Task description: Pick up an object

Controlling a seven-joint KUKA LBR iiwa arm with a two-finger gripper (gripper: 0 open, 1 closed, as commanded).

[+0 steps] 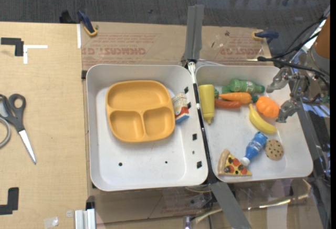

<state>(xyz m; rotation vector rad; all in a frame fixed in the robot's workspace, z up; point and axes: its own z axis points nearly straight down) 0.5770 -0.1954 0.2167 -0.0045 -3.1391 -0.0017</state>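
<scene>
1. Hanging over the right bin (pixel 307 162) at its 3 o'clock edge, the gripper (pixel 286 97) comes in from the right. Its jaws look spread, one finger up near the green bottle's end, the other lower down by the orange ball, with nothing pinched between them.
2. Closest candidate by far is the orange ball (pixel 268 107), sitting just at 9 o'clock from the lower finger, maybe touching it, hard to say.
3. The banana (pixel 261 122) lies right under the ball, at about 7 o'clock from the jaws, long axis running from 10 to 4 o'clock.
4. Rest of that bin: green bottle (pixel 242 86) and carrot (pixel 234 98) both lying roughly 9-to-3 along the top, a yellow bottle (pixel 207 102) standing along the left wall, then a blue bottle (pixel 254 146), a cookie (pixel 273 150) and a pizza slice (pixel 233 165) down at 6 o'clock.
5. My guess: the next move needs a small shift toward 9 o'clock so the ball ends up between the jaws, and a round thing like that could easily squirt out.
6. The left bin (pixel 142 170) has a yellow divided plate (pixel 140 110), well away from the arm.
</scene>
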